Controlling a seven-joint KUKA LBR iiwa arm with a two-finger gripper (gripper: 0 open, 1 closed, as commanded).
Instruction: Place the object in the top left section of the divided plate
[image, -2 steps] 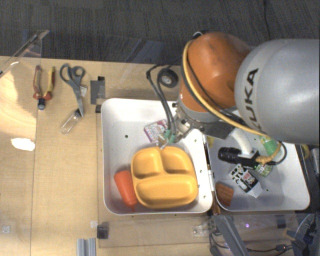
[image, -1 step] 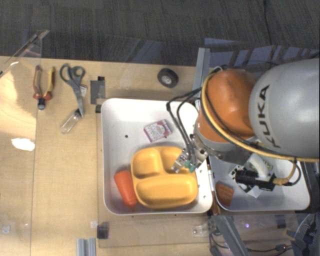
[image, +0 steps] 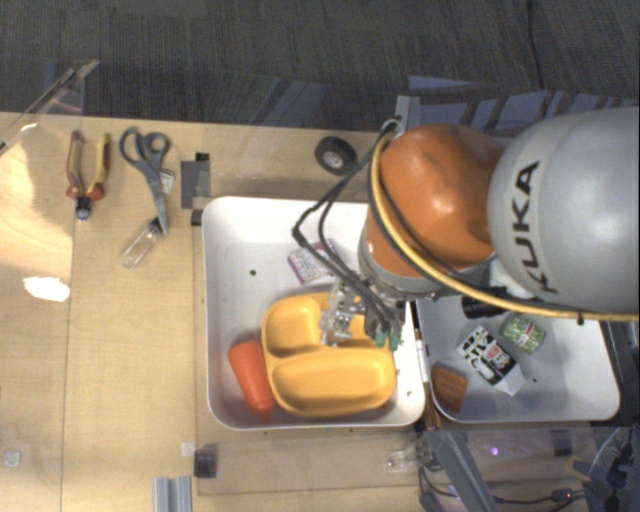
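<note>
A yellow divided plate (image: 325, 365) lies in the left bin (image: 235, 290), toward its front. An orange carrot-like object (image: 250, 376) lies against the plate's left side, on the bin floor. My gripper (image: 350, 322) hangs over the plate's upper right part, right above its rim. The grey arm with its orange band covers the gripper's top, and whether anything sits between its tips is hidden. A small pink and white packet (image: 303, 264) lies behind the plate, partly under the arm's cables.
The right bin (image: 590, 385) holds a black and white patterned card (image: 490, 358), a green object (image: 524, 333) and a brown block (image: 449, 386) at its front left. Scissors (image: 150, 170), pliers (image: 85, 170) and a tape roll (image: 336, 153) lie on the bench behind the bins.
</note>
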